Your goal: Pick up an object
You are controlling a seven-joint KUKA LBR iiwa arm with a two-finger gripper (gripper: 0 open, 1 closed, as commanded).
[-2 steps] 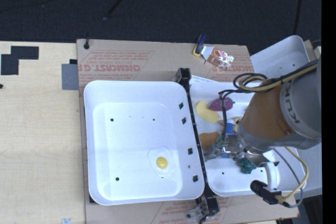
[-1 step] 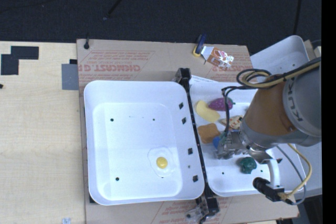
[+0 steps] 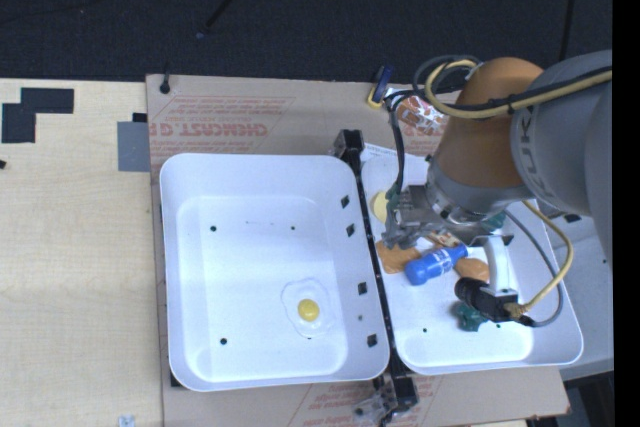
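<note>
My gripper (image 3: 403, 233) is low over the left side of the right bin (image 3: 500, 355), under the grey arm with its orange band. Just below it lie a blue bottle (image 3: 434, 265) and an orange piece (image 3: 394, 260). A yellow thing (image 3: 380, 205) peeks out at the bin's left wall beside the gripper. Another orange bit (image 3: 476, 268) lies to the right of the bottle, and a teal object (image 3: 467, 317) sits lower in the bin. I see nothing held in the gripper.
The left bin (image 3: 200, 215) holds a toy fried egg (image 3: 308, 311) near its front right. A black divider (image 3: 366, 255) runs between the bins. The arm covers the right bin's back half.
</note>
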